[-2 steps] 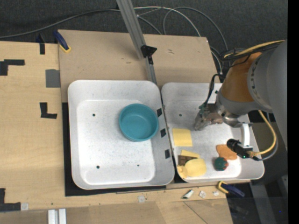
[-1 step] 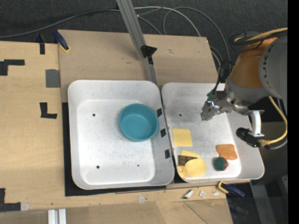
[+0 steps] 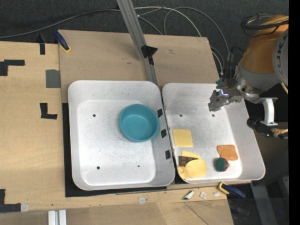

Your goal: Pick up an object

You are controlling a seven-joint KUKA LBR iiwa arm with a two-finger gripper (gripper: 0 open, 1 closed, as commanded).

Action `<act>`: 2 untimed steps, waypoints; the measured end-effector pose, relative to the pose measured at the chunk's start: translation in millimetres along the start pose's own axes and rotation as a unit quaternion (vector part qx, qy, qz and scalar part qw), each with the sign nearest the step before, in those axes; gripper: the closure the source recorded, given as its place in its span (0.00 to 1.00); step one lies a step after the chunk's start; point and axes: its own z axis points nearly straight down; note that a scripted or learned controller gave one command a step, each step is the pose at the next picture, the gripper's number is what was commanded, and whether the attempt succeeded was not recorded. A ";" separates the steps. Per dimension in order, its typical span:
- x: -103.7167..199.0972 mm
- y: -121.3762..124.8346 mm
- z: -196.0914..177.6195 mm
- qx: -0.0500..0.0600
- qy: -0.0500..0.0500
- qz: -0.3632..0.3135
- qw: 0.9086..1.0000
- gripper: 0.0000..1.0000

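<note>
- The gripper (image 3: 216, 102) hangs over the upper right part of the right bin (image 3: 197, 95), above bare floor, with nothing between its fingers; how wide the jaws stand I cannot tell from this angle.
- Things to pick lie toward the lower edge of that bin: a yellow square block (image 3: 183, 138) near the middle, a yellow lumpy toy (image 3: 195, 168) with a small brown piece (image 3: 184, 161) touching it at the lower left, and an orange piece (image 3: 227, 152) just above a small green and red ball (image 3: 221, 164) at the lower right.
- The left bin (image 3: 89, 125) holds a blue bowl (image 3: 138, 122), well apart from the gripper.
- Judgement: the step in hand looks like the approach, with no target reached yet.
- The yellow square block seems the best choice: it lies flat, alone, with free floor on all sides.
- To do it well, travel toward the lower left of the frame, centre over the block, line the fingers across two parallel edges, and descend straight.
- The corner cluster is riskier, since the pieces touch and sit close to the wall.
</note>
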 end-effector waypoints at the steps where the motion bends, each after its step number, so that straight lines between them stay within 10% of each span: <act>1: 0.1 1.5 -53.3 0.000 0.000 0.000 1.000 1.00; 2: 40.4 22.8 -39.0 0.003 0.001 -0.001 1.000 1.00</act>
